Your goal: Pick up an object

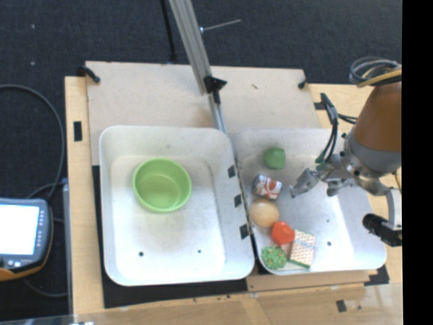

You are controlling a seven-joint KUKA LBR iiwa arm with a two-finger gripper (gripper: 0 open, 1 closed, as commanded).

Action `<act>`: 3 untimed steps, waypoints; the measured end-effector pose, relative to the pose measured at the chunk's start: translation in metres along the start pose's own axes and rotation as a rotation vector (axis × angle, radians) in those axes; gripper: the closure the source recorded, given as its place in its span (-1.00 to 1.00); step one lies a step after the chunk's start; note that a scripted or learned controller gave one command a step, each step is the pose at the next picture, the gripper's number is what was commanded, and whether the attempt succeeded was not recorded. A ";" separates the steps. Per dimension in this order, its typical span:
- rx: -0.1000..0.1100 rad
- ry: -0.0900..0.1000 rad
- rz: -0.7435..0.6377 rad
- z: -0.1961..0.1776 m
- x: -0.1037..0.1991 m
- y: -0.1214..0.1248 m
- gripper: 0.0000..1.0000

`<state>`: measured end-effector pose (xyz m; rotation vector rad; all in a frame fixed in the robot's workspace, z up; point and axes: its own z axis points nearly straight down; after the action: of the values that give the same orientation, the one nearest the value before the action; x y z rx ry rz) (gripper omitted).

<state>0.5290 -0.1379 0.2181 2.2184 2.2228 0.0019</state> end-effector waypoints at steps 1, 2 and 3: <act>0.000 0.000 0.001 0.000 0.000 0.000 -1.00; 0.005 -0.001 0.003 0.052 -0.012 -0.001 -1.00; 0.006 -0.001 0.003 0.096 -0.007 -0.003 -1.00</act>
<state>0.5260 -0.1445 0.1219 2.2244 2.2217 -0.0050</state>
